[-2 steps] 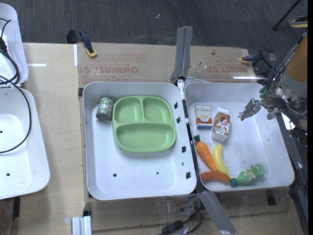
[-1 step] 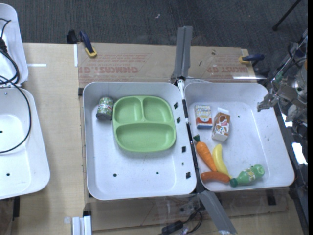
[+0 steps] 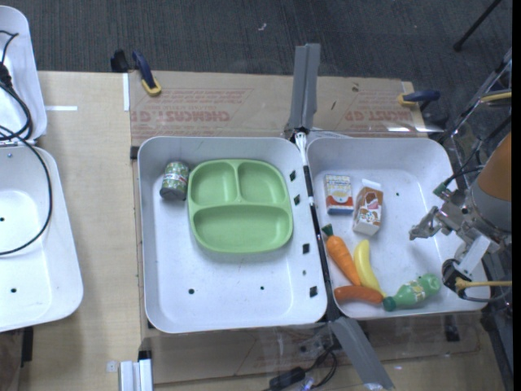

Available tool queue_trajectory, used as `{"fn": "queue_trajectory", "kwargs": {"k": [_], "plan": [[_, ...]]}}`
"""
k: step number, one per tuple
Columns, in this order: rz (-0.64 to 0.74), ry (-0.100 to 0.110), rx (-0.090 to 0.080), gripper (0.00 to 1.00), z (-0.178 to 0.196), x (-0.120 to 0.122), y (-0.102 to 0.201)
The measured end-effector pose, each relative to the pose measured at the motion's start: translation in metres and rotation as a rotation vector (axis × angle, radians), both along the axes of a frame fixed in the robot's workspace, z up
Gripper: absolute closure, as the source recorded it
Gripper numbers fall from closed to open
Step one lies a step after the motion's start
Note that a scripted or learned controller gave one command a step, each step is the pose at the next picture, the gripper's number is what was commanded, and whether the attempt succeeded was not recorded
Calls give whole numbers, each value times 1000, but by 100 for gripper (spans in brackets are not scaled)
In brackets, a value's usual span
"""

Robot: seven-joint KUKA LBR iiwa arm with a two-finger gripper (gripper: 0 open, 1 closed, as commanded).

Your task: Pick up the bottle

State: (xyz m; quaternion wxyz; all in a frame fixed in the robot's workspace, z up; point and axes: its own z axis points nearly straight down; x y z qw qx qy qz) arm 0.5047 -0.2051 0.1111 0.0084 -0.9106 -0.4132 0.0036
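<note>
The robot's claw (image 3: 444, 239) hangs over the right bin (image 3: 407, 149), its fingers spread and pinching nothing. The green bottle (image 3: 413, 292) lies on its side just below and left of the claw, near a banana (image 3: 365, 265).

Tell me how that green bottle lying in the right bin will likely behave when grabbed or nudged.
The green bottle lies on its side, so a nudge will probably roll it. Its rounded, glossy-looking body may slip from a pinch. It looks like a small plastic toy, so likely light and stiff. Its neck sits by the red sausage, which may shift too. The end effector hangs just above-right of it.
</note>
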Motion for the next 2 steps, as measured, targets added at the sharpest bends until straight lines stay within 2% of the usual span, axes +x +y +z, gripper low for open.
{"fn": "queue_trajectory", "kwargs": {"k": [1, 2], "plan": [[149, -6, -8, 0, -23, -29, 44], [372, -12, -8, 0, 42, -27, 6]]}}
